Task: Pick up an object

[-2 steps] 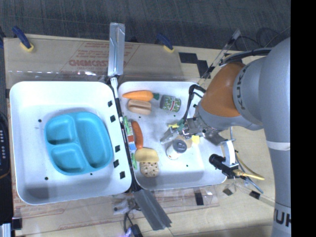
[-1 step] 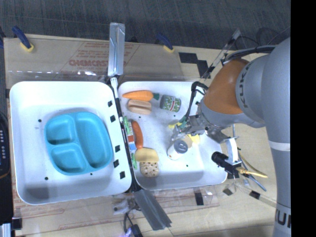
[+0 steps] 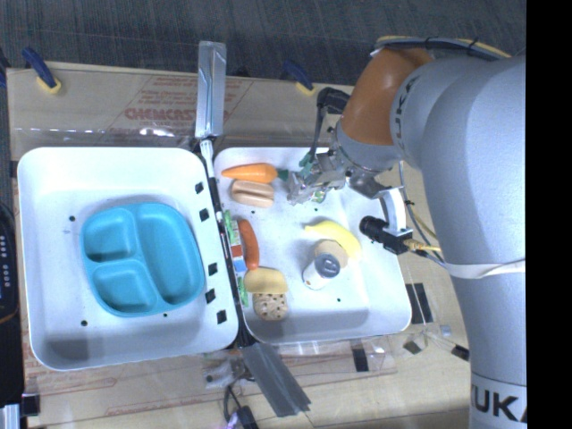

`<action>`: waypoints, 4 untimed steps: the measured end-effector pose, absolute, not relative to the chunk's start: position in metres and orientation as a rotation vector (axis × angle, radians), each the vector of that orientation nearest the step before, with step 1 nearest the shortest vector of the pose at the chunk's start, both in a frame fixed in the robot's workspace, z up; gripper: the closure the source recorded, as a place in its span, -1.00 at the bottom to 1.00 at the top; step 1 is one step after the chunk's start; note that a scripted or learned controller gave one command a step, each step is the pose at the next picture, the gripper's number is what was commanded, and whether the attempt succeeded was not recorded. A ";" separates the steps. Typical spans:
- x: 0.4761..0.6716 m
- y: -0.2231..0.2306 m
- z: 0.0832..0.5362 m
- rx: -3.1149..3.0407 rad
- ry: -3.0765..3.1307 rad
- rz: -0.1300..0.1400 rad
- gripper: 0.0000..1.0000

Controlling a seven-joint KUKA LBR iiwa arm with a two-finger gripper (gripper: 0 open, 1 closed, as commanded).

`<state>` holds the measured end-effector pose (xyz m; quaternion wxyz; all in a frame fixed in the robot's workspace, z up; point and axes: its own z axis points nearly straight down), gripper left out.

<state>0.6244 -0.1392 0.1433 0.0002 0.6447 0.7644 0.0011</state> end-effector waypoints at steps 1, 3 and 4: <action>0.656 -0.137 0.090 2.442 1.980 -0.004 1.00; 0.636 -0.080 0.195 2.535 1.851 0.007 1.00; 0.632 -0.121 0.091 2.159 2.286 -0.003 1.00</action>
